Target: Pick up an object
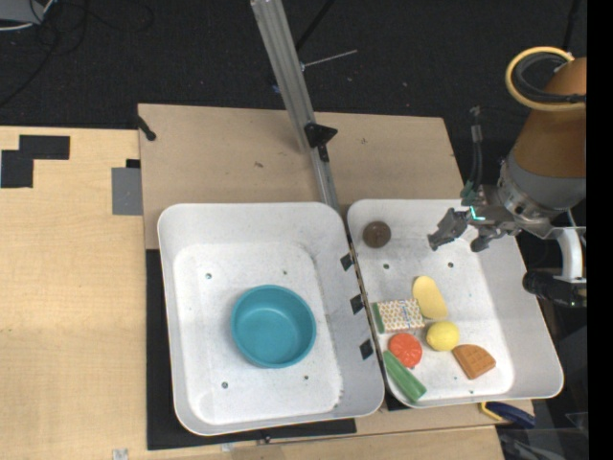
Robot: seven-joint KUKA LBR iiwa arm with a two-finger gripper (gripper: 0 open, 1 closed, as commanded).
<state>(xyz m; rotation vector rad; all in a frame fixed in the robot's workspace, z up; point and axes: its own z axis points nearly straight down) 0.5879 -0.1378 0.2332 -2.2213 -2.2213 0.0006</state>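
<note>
Brown ball [376,234] left of gripper [461,234]

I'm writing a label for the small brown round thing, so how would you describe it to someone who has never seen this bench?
Start at the right bin, the one holding the small items. The brown ball lies alone in its far left corner, near the divider between the bins. The other items cluster near the front, so it is the only dark, round thing lying apart from them.

Two white bins [182,257], one teal bowl [274,326], seven small objects [430,298]
</note>
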